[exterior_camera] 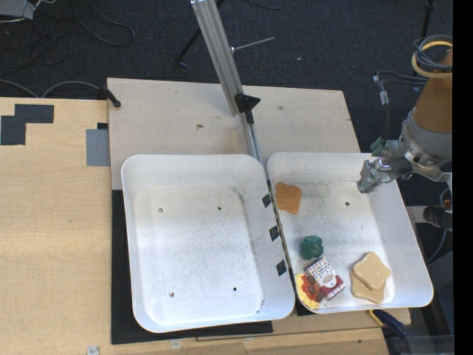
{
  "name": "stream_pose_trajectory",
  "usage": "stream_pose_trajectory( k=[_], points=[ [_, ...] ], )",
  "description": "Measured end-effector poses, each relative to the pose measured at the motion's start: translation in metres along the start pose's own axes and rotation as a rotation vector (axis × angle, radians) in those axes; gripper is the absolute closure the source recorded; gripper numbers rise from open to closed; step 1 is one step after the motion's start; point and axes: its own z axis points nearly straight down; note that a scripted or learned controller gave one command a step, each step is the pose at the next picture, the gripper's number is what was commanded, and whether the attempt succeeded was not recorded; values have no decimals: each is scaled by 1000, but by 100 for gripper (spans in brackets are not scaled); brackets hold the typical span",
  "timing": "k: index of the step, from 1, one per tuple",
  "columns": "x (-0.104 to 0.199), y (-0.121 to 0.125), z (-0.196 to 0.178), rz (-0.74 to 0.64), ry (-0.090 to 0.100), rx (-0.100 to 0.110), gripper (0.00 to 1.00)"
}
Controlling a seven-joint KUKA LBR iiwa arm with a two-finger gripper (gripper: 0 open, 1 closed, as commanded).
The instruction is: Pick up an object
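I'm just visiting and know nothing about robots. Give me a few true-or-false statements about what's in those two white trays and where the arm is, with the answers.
1. The green object lies in the right bin. True.
2. The gripper is over the left bin. False: it is at the upper right edge of the right bin.
3. The orange-brown piece lies near the divider between the bins. True.
4. The red and white packet lies in the left bin. False: it lies at the right bin's lower edge.
5. The tan bread-shaped object is between the gripper's fingers. False: it lies in the right bin's lower right corner, away from the gripper.
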Motion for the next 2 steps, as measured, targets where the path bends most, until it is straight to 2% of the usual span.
stream_pose_trajectory(
  k=[2],
  points=[
    [118, 11, 18, -2, 2, 2, 100]
  ],
)
